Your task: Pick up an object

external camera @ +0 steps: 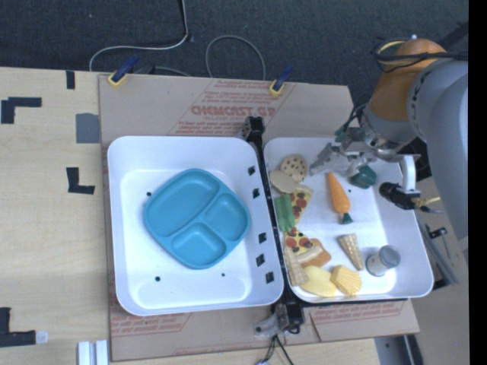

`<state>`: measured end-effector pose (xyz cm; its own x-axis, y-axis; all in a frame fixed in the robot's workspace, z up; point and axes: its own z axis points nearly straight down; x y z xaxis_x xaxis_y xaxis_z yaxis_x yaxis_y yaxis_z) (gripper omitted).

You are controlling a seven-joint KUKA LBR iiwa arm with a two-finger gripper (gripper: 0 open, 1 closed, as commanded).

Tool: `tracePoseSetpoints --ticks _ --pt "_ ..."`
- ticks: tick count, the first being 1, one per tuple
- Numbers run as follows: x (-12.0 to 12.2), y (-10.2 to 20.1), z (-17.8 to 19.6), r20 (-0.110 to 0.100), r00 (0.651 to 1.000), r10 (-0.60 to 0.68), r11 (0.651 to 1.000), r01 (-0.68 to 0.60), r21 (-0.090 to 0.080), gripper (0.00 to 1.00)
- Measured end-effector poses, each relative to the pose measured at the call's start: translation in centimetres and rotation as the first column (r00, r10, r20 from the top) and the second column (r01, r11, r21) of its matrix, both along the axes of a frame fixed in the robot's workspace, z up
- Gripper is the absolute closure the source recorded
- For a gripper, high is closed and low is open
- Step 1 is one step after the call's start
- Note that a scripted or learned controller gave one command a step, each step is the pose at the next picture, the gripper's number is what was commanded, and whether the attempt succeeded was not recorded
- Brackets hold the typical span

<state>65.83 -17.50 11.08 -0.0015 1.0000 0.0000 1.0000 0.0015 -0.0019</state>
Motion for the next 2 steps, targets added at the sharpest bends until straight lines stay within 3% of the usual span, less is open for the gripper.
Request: tracePoseSetpoints --ticks 1,2 --pt "-3.0 -0.6 -2.4 0.008 1.000 0.001 1.000 -0.001 0.002 0.00" --pt "-2.9 -0.7 -1.3 0.010 1.000 0.002 1.000 -0.002 -0.003 1.00"
